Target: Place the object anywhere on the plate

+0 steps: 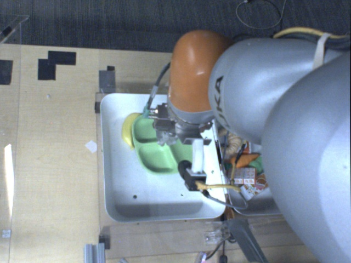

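A green sectioned plate (156, 152) lies in the left white bin (118, 163), partly under the arm. A yellow object (128, 130) peeks out at the plate's left edge, touching or resting against it. The arm's orange band and wrist hang directly over the plate's right part and hide the gripper's fingers and whatever lies beneath them.
The right bin (249, 174) holds several small items, among them an orange piece and a red-and-white packet. Cables (211, 189) loop below the wrist over the divide between the bins. The big grey arm covers the right half of the view.
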Tool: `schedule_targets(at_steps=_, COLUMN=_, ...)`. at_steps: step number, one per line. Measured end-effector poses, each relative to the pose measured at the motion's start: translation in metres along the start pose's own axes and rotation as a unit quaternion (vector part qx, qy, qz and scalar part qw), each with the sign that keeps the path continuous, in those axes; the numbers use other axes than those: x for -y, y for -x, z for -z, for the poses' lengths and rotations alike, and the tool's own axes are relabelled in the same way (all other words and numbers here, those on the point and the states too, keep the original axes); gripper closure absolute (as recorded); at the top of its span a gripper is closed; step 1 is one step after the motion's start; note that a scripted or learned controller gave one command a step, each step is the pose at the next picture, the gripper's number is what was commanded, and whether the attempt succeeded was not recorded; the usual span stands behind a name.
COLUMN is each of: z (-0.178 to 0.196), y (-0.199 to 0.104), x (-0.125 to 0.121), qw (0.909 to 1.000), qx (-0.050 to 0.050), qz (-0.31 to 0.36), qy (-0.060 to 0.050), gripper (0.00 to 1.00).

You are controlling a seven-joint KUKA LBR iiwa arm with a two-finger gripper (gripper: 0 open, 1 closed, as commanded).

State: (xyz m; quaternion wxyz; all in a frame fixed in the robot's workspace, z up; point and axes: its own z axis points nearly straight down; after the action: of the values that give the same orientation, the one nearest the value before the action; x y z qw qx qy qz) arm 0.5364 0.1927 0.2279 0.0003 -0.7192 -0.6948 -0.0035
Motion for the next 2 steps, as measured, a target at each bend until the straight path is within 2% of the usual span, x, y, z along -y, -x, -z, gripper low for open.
schedule_targets(at_steps=1, z=0.026, y=-0.029, x=-0.059, qw=0.9997, qx=0.002, qz=-0.024, qy=0.000, gripper=1.00)
schedule_targets(at_steps=2, z=-0.007, y=0.001, x=0.011, qw=0.9974, qx=0.002, qz=-0.072, qy=-0.002, gripper=1.00)
